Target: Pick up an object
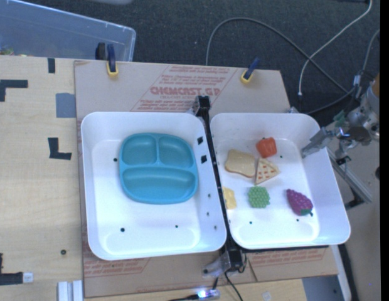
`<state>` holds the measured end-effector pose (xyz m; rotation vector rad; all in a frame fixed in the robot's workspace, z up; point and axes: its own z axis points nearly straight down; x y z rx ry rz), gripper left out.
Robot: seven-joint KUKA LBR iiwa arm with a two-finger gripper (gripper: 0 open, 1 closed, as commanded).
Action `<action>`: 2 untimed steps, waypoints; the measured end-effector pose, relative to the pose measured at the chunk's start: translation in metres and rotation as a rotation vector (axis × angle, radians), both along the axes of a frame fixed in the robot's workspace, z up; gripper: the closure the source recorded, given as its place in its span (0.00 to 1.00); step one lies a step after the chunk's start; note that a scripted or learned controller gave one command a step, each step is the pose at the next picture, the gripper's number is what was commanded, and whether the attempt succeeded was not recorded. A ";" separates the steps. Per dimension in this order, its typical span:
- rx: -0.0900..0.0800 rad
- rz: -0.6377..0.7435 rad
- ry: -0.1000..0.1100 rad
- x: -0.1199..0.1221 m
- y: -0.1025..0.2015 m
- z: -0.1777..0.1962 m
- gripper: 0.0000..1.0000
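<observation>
The right bin (326,187) holds several toy foods: an orange-red pepper (266,147), a tan bread slice (239,163), a pizza wedge (265,170), a yellow cheese piece (228,197), a green bumpy piece (258,197) and purple grapes (299,201). My gripper (312,144) hangs over the bin's upper right edge, to the right of the pepper and apart from every object. Nothing is seen in its grasp.
The left bin (100,224) holds a blue divided plate (159,168). A black divider (210,168) runs between the bins. Cables (307,61) loop behind the right bin. Two yellow clamps (111,68) pin the cardboard underlay at the back.
</observation>
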<state>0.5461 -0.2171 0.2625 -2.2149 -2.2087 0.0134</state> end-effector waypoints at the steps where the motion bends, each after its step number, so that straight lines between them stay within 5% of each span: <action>1: -0.003 0.005 -0.010 0.002 0.001 0.006 0.00; 2: -0.001 0.005 -0.005 0.005 0.011 -0.055 0.00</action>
